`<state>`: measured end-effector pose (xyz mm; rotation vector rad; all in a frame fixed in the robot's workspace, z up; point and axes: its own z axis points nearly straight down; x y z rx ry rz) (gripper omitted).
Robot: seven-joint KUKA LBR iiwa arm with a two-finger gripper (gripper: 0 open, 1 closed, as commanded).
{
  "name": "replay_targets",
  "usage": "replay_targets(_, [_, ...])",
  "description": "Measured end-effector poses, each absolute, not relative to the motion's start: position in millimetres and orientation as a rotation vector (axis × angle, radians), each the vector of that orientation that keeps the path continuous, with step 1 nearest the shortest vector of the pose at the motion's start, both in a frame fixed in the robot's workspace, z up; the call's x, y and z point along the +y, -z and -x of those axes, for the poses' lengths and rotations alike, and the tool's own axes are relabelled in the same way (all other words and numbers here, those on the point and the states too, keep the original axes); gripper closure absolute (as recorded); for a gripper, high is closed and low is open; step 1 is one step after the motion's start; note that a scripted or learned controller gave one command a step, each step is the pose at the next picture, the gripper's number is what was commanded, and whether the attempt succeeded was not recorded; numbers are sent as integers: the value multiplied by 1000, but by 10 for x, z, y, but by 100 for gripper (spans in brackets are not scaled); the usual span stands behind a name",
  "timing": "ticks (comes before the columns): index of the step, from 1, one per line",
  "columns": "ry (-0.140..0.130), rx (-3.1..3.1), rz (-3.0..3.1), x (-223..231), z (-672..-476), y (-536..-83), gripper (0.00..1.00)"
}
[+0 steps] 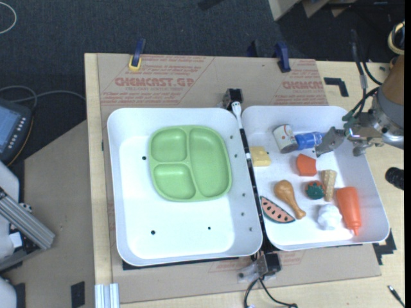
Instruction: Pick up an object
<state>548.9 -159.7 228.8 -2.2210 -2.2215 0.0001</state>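
Gripper [329, 141], can't tell its state, hangs above the right bin [379, 226] near the blue can [308, 139] and orange block [306, 165], packed tight enough that it'd probably nudge neighbors.

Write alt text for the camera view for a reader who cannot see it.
A grey robot arm reaches in from the right, its gripper over the right bin, which holds toy foods: a chicken drumstick, carrot, watermelon slice and others. The left bin holds a green divided plate.
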Motion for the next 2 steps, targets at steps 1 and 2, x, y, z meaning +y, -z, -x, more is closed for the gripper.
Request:
replay_targets(1, [-4, -2218, 2216, -1539, -5553, -1695, 0])
replay_targets(2, [-4, -2218, 2216, -1460, -5550, -1081, 0])
